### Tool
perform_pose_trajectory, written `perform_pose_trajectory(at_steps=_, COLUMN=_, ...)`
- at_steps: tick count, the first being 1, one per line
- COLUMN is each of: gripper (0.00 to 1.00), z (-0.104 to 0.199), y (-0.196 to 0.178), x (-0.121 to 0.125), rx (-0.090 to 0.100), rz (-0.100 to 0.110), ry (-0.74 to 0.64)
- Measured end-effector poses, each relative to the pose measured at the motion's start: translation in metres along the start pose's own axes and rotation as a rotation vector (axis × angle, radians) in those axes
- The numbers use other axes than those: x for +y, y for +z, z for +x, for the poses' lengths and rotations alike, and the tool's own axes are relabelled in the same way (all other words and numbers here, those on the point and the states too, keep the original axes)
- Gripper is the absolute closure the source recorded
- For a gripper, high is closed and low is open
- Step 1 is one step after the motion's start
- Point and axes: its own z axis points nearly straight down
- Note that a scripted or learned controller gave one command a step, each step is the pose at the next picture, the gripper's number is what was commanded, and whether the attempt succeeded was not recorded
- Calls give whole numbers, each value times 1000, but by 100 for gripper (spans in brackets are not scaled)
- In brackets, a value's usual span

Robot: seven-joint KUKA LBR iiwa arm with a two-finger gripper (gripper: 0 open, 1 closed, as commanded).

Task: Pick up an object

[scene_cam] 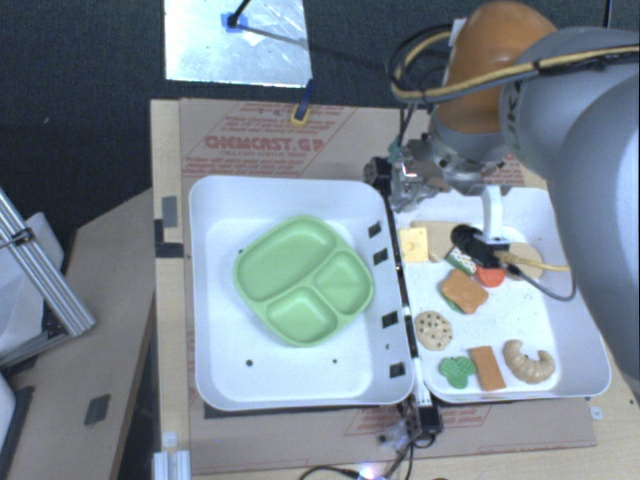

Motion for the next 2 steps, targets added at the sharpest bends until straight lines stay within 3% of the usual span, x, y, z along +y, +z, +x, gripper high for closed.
perform_pose_trajectory(at_steps=1, gripper=100, z=60, y=-2, x=6, rx=1, rz=1, ry=-1)
perform_pose_trajectory(at_steps=2, gripper=100, z=65, y=-20, x=13, rx=-1, rz=1, ry=3)
